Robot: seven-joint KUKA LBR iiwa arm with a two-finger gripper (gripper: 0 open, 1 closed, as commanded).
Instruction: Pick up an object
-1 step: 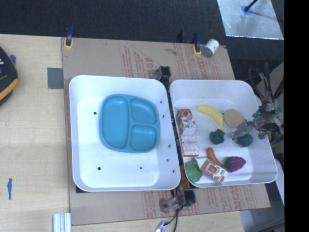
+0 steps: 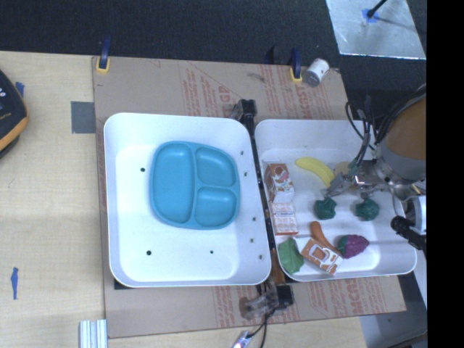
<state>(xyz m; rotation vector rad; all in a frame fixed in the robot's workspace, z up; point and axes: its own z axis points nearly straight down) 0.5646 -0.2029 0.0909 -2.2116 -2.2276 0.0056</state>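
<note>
My gripper (image 2: 355, 183) hangs over the right bin (image 2: 403, 267), near its right side, and it is open with nothing between its fingers. Just below it lie two dark green broccoli pieces, one to the left (image 2: 325, 208) and one to the right (image 2: 366, 209). A yellow banana (image 2: 315, 168) lies to the gripper's left. Nearer the front are an orange sausage (image 2: 319, 232), a purple vegetable (image 2: 352, 246), an orange-and-white carton (image 2: 320, 257) and a green leafy piece (image 2: 289, 255). Snack packets (image 2: 280, 198) line the bin's left wall.
The left bin (image 2: 127, 194) holds a blue divided plate (image 2: 194, 184). Cables (image 2: 360, 122) trail from the arm over the right bin's far corner. A cardboard sheet (image 2: 181, 85) lies under both bins, with clamps at its far edge.
</note>
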